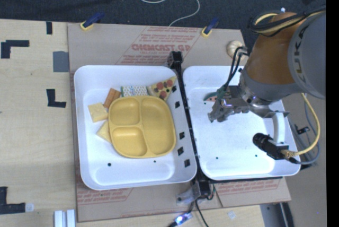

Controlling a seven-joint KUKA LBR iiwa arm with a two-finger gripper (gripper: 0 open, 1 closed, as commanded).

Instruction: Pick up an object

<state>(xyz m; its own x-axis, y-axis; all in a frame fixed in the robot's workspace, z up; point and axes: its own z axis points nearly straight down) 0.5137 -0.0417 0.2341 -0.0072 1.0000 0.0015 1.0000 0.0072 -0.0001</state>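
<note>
Camera view: your candidates sit far left of jaws, all in left bin point(87, 130). Yellow divided plate point(142, 126) lies flat at its middle; tan flat pieces point(99, 113) tucked under plate's left edge, patterned pieces point(161, 88) at its top edge. Gripper point(218, 112) hangs over right bin point(238, 162), upper-left part. You cannot tell jaw state, nothing seen between them. Orange band point(270, 56) up-right of jaws.

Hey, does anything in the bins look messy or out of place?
Somewhat: the yellow divided plate in the left bin lies askew on top of several small flat items, which poke out from under its upper-left edge.
</note>
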